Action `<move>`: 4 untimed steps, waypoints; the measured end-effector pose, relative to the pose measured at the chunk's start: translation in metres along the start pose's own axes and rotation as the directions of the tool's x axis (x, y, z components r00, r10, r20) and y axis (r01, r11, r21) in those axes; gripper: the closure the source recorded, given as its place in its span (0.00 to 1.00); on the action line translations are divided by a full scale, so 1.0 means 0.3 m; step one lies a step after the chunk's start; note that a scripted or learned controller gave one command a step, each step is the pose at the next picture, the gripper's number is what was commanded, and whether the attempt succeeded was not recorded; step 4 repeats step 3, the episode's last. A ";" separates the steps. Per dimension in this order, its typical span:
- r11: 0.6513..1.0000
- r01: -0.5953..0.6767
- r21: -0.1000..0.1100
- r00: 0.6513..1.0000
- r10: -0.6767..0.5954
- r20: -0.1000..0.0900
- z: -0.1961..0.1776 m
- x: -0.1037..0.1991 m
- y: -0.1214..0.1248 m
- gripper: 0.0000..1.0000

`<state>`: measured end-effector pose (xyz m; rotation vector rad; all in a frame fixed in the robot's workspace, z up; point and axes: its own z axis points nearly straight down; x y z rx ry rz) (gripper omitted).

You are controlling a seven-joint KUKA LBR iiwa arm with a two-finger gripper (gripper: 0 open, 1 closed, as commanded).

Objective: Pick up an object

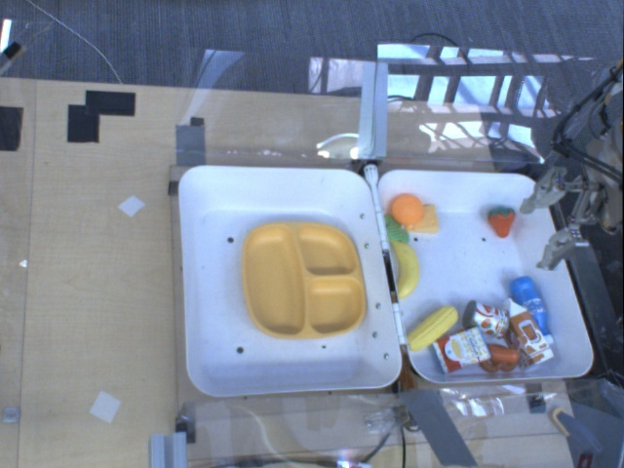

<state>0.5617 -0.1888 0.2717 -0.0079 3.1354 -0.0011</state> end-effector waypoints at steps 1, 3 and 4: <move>0.959 -0.282 0.000 0.959 0.282 -0.008 0.546 -0.148 -0.051 0.00; 0.841 -0.540 -0.001 0.841 0.540 0.005 0.423 0.024 -0.051 1.00; 0.841 -0.540 -0.001 0.841 0.540 0.005 0.423 0.024 -0.051 1.00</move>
